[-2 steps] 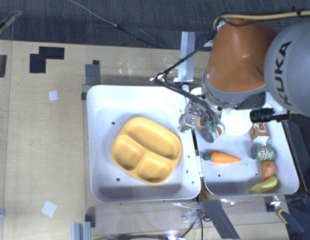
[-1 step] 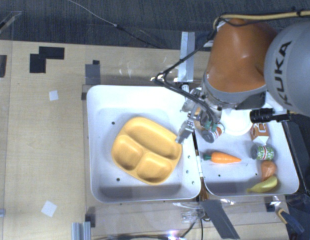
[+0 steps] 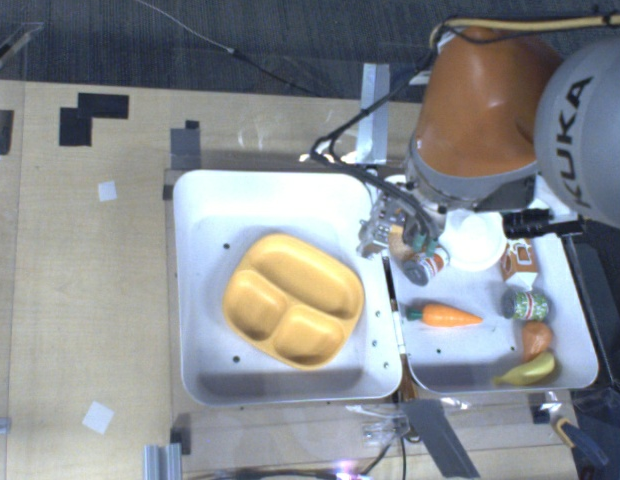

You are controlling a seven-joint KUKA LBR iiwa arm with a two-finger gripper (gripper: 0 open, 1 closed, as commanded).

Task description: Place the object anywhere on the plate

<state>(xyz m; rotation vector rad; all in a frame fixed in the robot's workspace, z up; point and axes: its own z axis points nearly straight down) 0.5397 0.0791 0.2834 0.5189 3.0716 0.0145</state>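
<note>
I see the gripper (image 3: 395,230) over the shared rim between the two white bins; whether it grips anything I cannot tell. A small cylindrical can (image 3: 427,264) lies beside it in the right bin's near-left area: light, rigid, likely slick, best pinched across its sides. The yellow compartmented plastic plate (image 3: 293,297) fills the left bin (image 3: 205,378). An orange toy carrot (image 3: 445,316) lies close by.

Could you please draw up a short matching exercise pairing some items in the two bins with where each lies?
Things:
1. yellow plate
2. carrot
3. banana
4. small can

Places:
A. near front corner of the right bin
B. middle of the right bin
C. in the left bin
D. just below the hand

Pairs: 1-C, 2-B, 3-A, 4-D
</note>
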